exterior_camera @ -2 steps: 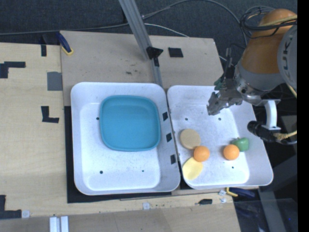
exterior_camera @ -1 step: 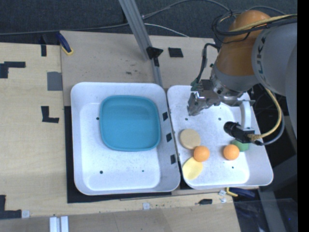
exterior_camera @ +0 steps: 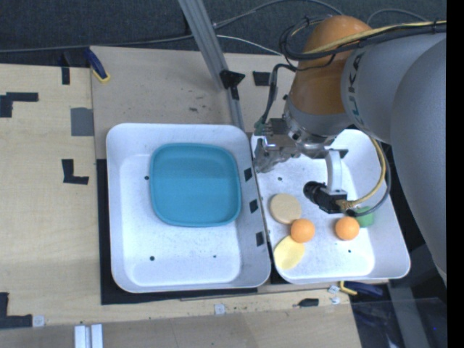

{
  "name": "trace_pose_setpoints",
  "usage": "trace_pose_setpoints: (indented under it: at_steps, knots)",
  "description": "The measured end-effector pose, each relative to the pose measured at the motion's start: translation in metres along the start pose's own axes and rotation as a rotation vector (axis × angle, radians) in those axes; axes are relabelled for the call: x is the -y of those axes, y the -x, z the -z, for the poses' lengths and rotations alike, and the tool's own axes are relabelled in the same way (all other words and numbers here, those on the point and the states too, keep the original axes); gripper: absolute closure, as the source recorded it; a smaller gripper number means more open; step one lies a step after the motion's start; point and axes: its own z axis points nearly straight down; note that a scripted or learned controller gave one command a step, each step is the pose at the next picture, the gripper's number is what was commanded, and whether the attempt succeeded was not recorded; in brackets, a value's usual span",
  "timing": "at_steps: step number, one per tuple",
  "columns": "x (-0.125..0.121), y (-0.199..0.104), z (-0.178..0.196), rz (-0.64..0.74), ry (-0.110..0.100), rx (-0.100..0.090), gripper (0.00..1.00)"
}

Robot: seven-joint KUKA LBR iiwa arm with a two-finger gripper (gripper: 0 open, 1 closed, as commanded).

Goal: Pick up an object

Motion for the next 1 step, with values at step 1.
trace_pose_setpoints:
  at_steps: [1]
  knots:
    - [-0.0134, -0.0458, -0.0097, -0.001, 0.001, 0.001, 1.0]
